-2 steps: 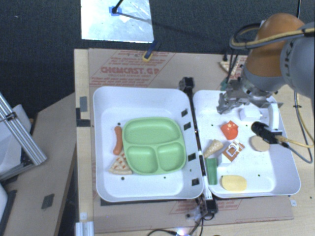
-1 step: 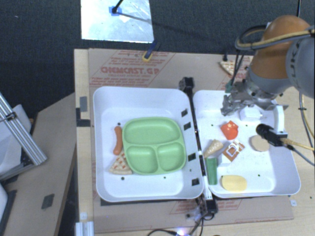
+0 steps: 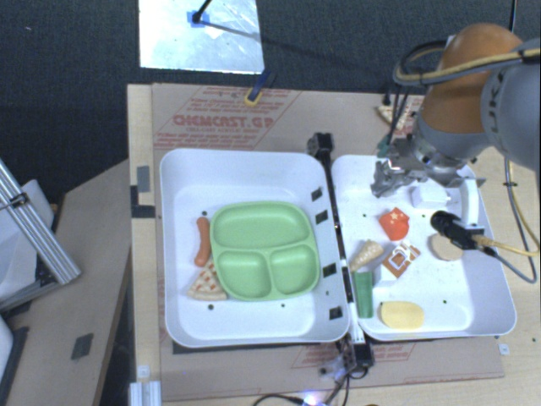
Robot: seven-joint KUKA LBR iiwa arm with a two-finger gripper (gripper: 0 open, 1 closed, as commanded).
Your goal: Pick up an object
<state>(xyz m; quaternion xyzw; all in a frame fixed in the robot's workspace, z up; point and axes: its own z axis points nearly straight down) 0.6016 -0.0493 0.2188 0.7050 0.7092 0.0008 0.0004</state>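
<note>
A: What is the bench (image 3: 101, 227) carrying?

B: It is bearing two white bins side by side. In the right bin (image 3: 499, 307) a red object (image 3: 394, 223) is lying near the middle, just below the gripper (image 3: 390, 178).

A: Is the gripper holding it?

B: Nothing is showing between the fingers; how wide they are standing, I cannot tell.

A: And around it?

B: A small patterned block (image 3: 401, 260), a beige wedge (image 3: 367, 254), a green stick (image 3: 363, 293) and a yellow piece (image 3: 401, 315) are lying nearby. The left bin (image 3: 182, 172) is holding a green divided tray (image 3: 262, 250), with a sausage (image 3: 203, 240) and a waffle slice (image 3: 205, 285) beside it.
</note>
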